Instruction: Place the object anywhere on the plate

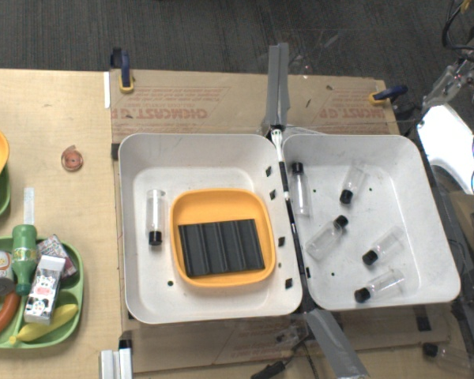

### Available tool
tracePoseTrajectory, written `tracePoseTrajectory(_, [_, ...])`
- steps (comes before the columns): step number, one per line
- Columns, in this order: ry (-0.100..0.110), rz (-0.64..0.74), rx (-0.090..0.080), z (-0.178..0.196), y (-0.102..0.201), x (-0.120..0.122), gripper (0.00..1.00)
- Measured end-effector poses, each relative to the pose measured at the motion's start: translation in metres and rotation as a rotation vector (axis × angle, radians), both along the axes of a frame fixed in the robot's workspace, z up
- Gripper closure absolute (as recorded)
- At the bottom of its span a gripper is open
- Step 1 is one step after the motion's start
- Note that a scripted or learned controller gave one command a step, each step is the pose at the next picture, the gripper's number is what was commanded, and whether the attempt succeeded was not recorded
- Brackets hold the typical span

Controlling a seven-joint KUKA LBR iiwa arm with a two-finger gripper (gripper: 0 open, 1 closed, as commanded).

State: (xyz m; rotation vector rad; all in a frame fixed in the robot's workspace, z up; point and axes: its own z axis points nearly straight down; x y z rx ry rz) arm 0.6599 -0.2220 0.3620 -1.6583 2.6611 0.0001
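In the camera view the left bin [134, 212] holds an orange plate [221, 205] with a dark ribbed block [221, 248] lying flat on it; a clear vial [155, 217] with a black cap lies just left of the plate, off it; five more capped vials [340, 192] are scattered in the right bin [426, 212]; the claw's state I cannot tell.

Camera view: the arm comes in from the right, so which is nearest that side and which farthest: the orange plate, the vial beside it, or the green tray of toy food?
1. Orange plate, in the middle of the left bin.
2. Vial, just left of the plate, in the same bin.
3. Green tray, far left on the bench.
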Motion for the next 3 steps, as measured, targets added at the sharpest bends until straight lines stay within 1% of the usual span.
tracePoseTrajectory(1, [0.002,0.102,-0.001,0.013,0.033,-0.081,0.00])
tracePoseTrajectory(2, [0.003,0.042,-0.001,0.014,0.000,-0.156,0.00])
tracePoseTrajectory(3, [0.004,0.422,0.000,-0.006,0.001,-0.139,0.00])
